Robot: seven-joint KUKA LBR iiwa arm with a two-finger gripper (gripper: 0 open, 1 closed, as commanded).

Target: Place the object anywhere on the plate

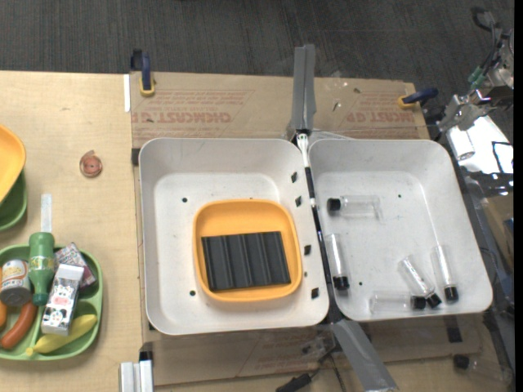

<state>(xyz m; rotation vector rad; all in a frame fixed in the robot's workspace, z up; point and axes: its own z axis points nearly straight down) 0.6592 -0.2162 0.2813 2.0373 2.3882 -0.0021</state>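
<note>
the left bin holds an orange plate near its middle, and a dark ribbed block lies flat on that plate. just right of the left bin, touching along the shared edge, sits the right bin. within it lie several clear tubes with black caps: one toward the top, one along its left wall, and three more clustered at the lower right corner. whether the gripper is released or clenched cannot be told.
</note>
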